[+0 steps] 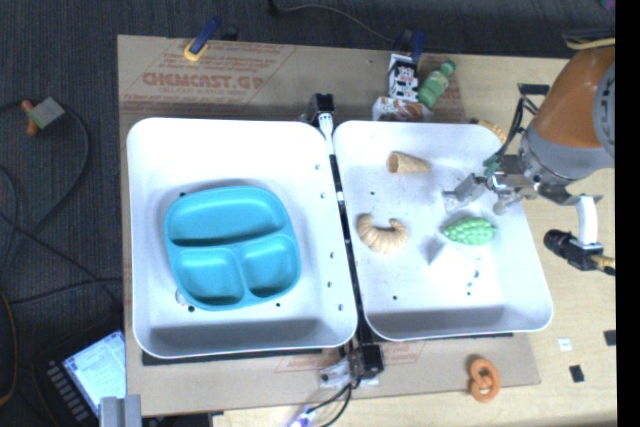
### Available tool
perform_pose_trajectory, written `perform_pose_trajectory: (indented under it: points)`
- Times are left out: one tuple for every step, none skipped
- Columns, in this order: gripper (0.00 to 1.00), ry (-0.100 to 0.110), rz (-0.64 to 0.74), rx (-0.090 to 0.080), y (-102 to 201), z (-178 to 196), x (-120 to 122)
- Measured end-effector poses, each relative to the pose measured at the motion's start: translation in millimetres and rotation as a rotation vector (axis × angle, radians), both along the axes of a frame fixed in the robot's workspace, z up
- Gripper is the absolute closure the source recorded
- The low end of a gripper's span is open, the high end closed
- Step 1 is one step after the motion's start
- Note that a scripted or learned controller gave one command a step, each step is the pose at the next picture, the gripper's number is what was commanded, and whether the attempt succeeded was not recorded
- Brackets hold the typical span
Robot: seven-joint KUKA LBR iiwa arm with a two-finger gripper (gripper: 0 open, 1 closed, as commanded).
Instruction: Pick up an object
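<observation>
Two white bins (240, 140) on a cardboard-covered bench (200, 80).

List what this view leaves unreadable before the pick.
- Pincer: too small and blurred in the camera view to tell open from shut, or whether it touches the green object just below it.
- Arm: cut off by the right edge.
- Small items behind the right bin: too blurred to identify.
- Left bin floor: partly covered by the blue tray.

Grey arm's hand (482, 192) low, seemingly open.
</observation>
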State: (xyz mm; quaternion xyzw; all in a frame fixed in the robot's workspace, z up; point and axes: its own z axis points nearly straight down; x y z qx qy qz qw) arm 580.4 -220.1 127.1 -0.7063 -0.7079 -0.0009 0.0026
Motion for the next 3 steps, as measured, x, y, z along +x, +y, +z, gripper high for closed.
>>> perform_pose_trajectory:
  points:
    - [0.00, -0.002, 0.001, -0.002, 12.9, -30.0, 51.9]
    - [0.00, -0.002, -0.001, -0.005, 51.0, -3.8, 37.0]
    - [0.00, -0.005, -0.002, -0.006, 104.6, -36.5, 2.3]
